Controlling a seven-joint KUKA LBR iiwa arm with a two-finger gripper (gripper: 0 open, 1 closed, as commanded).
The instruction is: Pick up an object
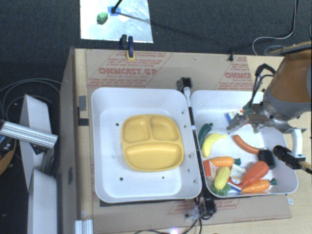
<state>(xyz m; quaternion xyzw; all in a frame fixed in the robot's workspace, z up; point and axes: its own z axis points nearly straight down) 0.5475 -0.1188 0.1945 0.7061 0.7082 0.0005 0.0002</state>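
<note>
My gripper hangs low over the back of the right bin, reaching in from the right. Just beside it to the left lies a small blue and red piece. An orange-red sausage lies right below the gripper. A yellow banana and a dark green chili lie at the bin's left side. Along the front are an orange carrot, a corn cob, a bigger carrot and another carrot. I see nothing between the fingers.
The left bin holds a yellow divided plate. A black divider runs between the two bins. Cardboard lies under both bins.
</note>
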